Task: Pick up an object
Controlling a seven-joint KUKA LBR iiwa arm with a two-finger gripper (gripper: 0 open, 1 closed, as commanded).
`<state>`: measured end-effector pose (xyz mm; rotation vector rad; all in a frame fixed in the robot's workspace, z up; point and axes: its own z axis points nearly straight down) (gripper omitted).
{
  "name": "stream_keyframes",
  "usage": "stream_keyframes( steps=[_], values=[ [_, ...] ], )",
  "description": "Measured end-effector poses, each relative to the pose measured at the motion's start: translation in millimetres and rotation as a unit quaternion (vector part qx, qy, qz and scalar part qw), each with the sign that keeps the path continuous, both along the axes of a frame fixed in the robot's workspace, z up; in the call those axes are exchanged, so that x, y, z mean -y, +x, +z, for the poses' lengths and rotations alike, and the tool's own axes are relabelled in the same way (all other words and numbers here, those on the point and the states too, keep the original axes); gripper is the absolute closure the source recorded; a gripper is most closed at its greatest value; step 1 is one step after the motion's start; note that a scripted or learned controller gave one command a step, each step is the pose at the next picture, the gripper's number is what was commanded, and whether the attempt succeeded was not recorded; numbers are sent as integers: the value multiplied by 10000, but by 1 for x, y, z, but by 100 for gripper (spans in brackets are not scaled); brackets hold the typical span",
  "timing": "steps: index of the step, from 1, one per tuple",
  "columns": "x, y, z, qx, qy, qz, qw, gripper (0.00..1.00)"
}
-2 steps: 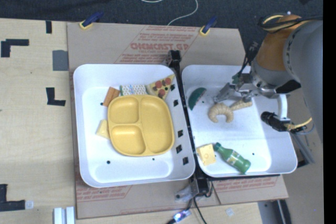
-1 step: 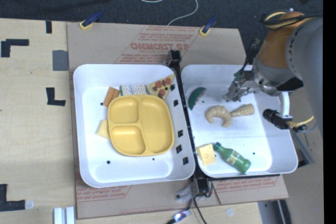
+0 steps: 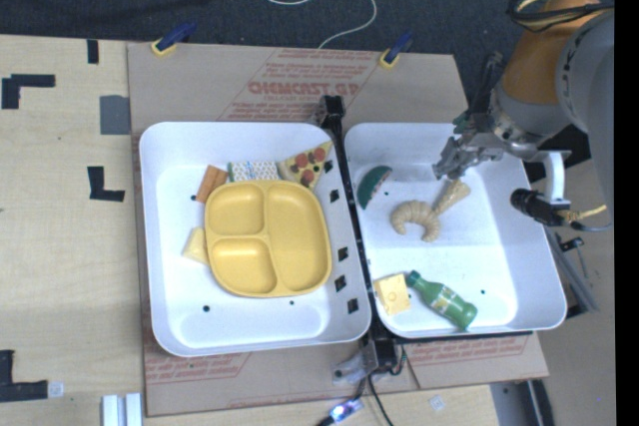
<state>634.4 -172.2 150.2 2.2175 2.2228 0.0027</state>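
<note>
camera view: one slanted look down on both white bins
arm: enters from the right, orange band above the wrist
gripper (image 3: 461, 160): low over the right bin (image 3: 519, 259) — whether its jaws are open or closed, cannot tell
cone (image 3: 451, 196): tan, tilted, just below the gripper
croissant (image 3: 417, 217): touching the cone's lower end
green bottle (image 3: 442, 300): near the front wall, beside a yellow block (image 3: 392, 294)
left bin (image 3: 170, 214): yellow divided plate (image 3: 268, 237) — pizza slice (image 3: 306, 164) behind it

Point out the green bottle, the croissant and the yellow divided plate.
green bottle (image 3: 444, 300), camera view, middle of its body.
croissant (image 3: 417, 216), camera view, middle of its curve.
yellow divided plate (image 3: 268, 236), camera view, ridge between compartments.
</note>
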Motion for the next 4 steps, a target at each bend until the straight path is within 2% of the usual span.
stream_keyframes(
  steps=[1, 2, 4],
  values=[
    [7, 7, 54, 6, -5, -3, 10000, 100],
    [7, 8, 76, -4, 0, -5, 10000, 100],
    [-80, -42, 64, -33, 4, 6, 10000, 100]
  ],
)
